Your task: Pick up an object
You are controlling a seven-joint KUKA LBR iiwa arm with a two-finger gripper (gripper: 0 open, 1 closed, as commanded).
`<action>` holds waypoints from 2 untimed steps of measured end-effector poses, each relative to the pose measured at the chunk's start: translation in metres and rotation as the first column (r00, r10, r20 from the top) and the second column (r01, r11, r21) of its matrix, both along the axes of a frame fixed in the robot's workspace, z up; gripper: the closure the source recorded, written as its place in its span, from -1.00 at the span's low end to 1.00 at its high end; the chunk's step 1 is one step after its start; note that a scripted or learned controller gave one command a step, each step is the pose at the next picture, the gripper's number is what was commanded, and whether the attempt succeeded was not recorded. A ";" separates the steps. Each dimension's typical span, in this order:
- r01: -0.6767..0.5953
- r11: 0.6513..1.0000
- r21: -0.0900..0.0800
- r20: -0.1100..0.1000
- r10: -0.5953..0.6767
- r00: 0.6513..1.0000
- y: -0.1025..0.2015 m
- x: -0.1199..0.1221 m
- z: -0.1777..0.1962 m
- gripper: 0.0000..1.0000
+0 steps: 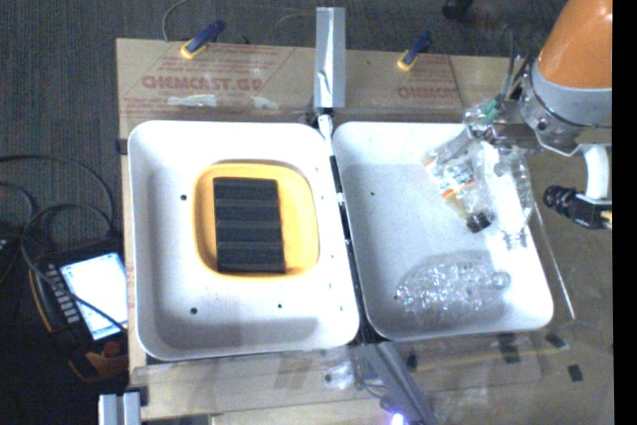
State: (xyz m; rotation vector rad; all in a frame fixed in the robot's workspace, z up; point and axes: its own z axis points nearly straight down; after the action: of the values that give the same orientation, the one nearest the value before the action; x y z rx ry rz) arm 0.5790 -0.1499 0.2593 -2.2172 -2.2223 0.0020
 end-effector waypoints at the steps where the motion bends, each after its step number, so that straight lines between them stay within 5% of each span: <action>1: 0.187 0.982 -0.001 -0.001 -0.187 0.982 0.041 0.063 -0.054 -1.00; 2: -0.026 1.000 -0.004 0.000 0.026 1.000 -0.024 0.054 -0.062 -1.00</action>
State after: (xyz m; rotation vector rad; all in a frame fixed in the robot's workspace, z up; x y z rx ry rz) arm 0.6330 -0.1740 0.1978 -2.1896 -2.2533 0.0068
